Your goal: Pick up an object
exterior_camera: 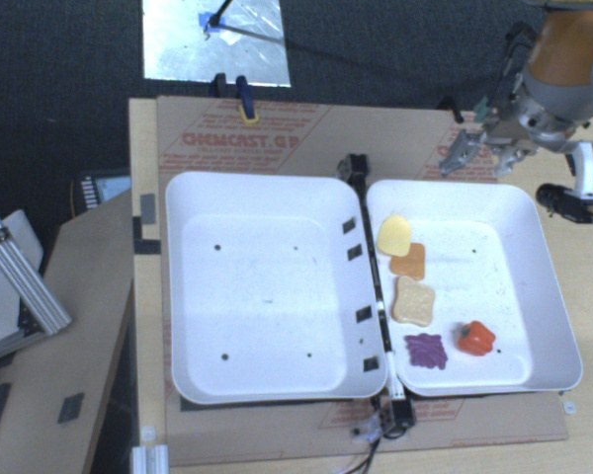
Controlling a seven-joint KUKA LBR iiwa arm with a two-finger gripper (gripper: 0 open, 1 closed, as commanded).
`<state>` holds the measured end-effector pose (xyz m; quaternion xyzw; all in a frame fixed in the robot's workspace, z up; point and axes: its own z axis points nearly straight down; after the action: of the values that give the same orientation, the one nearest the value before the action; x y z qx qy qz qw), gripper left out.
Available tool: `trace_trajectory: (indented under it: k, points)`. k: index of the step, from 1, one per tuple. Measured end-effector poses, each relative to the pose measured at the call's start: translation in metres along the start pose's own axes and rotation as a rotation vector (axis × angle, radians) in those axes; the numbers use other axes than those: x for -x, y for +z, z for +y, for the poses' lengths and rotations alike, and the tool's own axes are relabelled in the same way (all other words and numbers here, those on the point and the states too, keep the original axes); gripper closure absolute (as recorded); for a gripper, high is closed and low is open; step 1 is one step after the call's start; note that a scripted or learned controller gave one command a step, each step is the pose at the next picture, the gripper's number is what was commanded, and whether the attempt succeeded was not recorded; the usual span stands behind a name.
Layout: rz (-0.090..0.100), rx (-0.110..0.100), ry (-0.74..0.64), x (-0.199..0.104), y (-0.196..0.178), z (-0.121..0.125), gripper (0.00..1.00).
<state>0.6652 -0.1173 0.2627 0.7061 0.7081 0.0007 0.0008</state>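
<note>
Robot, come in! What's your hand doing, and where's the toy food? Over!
Hand above right bin's far rim, carrying nothing. Five food pieces in right bin, nearest the yellow piece. Path clear.

Robot lab: cardboard-covered bench [277, 136], white bins [267, 205].

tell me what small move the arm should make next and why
Probably bring the gripper forward over the right bin and down toward one item, perhaps the red-orange piece, which lies apart from the others. The gripper hangs above the bin's back rim, and all five pieces lie on the bin floor, none between the fingers.
</note>
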Motion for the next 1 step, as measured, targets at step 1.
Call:
trace_trajectory:
  k: [1]
  points:
    - [-0.004, 0.02, -0.003, 0.0, -0.1574, 0.0042, 0.0]
